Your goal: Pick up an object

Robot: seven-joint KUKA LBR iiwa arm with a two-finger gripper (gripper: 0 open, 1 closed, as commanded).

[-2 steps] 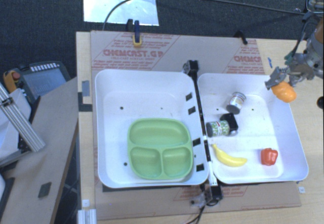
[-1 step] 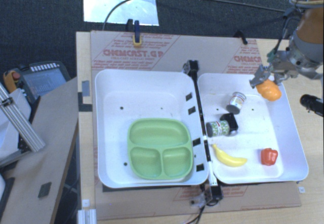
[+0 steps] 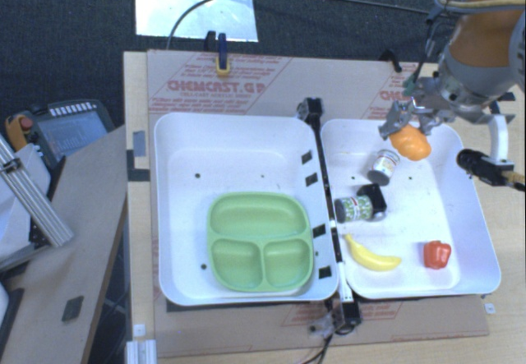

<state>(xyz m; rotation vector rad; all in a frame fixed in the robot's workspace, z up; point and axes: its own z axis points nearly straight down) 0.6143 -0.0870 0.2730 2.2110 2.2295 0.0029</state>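
My gripper (image 3: 408, 129) hangs over the back of the right bin (image 3: 472, 214), shut on an orange round fruit (image 3: 411, 143) that sits between its fingers above the bin floor. Below it in the same bin lie a small white jar (image 3: 383, 165), a dark-capped bottle with a green label (image 3: 360, 205), a yellow banana (image 3: 371, 255) and a red pepper (image 3: 437, 254).
The left bin (image 3: 189, 149) holds a green divided plate (image 3: 260, 241) at its front right. A black divider (image 3: 322, 190) runs between the bins. The arm's orange and grey body (image 3: 485, 25) looms over the right bin's back right corner.
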